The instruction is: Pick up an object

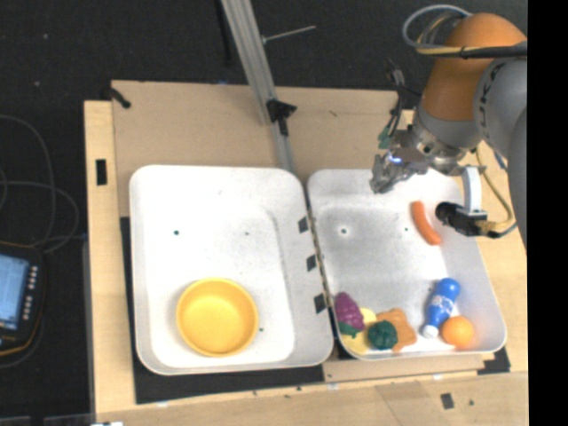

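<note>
White plastic bins sit side by side, the left bin holding a yellow bowl, the right bin holding an orange carrot, blue bottle, orange ball and purple grapes, while the gripper hovers over its far edge, nothing between its fingers.

No text, label, brand, number or sign can be read anywhere. The handheld screen, left of the left bin, glows bluish, but whatever it displays is too small and blurred to make out. The blue-and-white bottle in the right bin shows no legible print.
</note>
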{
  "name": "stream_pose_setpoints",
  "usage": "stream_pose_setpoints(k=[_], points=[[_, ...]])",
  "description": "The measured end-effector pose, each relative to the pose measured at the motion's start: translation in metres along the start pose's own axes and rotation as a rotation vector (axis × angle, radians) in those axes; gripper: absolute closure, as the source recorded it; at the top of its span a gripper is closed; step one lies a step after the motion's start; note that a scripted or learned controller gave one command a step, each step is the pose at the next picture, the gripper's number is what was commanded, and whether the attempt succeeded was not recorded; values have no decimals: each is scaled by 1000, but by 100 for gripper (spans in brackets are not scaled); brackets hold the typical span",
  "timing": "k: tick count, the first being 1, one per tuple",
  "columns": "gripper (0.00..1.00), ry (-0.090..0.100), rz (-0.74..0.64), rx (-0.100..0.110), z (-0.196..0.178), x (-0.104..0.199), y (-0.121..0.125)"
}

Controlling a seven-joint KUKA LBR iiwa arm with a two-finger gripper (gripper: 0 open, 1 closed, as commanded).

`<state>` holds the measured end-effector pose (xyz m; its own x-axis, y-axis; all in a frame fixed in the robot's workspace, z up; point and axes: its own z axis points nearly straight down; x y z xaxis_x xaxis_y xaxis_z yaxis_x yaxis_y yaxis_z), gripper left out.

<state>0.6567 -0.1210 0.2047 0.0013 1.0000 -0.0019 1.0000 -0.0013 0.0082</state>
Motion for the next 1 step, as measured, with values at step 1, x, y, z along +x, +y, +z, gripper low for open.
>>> stream_pose_setpoints(k=[1], points=[[100, 1, -2, 4, -19, -1, 1]])
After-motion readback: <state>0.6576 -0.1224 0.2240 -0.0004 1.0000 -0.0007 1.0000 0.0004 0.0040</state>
